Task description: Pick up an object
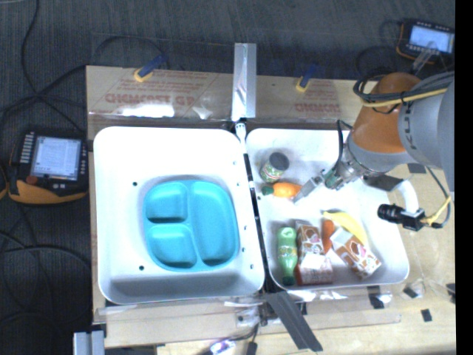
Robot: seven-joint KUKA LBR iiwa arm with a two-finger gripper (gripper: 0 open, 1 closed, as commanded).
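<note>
Reaching into the right bin (399, 220), end effector (309, 186) nearing the orange (284, 190).
Approach step; grip state cannot be told; next, descend toward nine o'clock and close.

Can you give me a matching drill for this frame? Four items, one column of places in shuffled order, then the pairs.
Items:
1. blue tray
2. orange
3. green bottle
4. banana

Places:
A. right bin, near the divider, just off the end effector
B. left bin, middle
C. right bin, front left, beside the cartons
D. right bin, toward its right side, above the cartons

Pairs: 1-B, 2-A, 3-C, 4-D
</note>
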